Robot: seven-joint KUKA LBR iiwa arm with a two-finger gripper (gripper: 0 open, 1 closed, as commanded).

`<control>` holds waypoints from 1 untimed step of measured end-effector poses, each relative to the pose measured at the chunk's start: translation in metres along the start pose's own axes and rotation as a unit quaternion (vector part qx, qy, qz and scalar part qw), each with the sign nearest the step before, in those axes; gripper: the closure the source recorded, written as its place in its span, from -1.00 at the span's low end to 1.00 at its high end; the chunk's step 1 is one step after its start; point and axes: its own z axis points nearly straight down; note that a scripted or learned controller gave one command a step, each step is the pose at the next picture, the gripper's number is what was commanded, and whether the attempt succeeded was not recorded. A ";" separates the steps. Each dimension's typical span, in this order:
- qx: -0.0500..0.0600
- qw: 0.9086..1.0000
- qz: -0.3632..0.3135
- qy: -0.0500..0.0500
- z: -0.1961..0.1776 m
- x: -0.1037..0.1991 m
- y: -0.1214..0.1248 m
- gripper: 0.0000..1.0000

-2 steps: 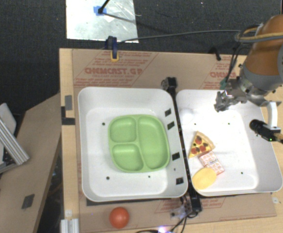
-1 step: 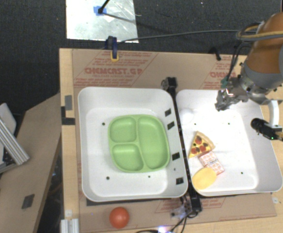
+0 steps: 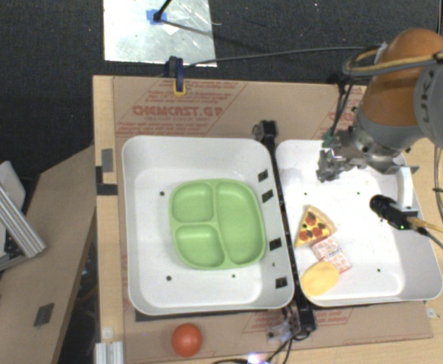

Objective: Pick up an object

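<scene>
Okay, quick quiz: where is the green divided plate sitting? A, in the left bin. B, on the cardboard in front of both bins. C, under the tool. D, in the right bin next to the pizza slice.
A: the green divided plate lies flat in the left bin, while the pizza slice lies in the right bin.

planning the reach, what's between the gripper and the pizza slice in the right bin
Nothing: in the camera view, only bare white bin floor separates the gripper from the pizza slice, which lies nearer the camera and slightly left of it.
</scene>
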 end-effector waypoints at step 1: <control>0.000 1.000 0.000 0.000 -0.007 0.041 -0.022 1.00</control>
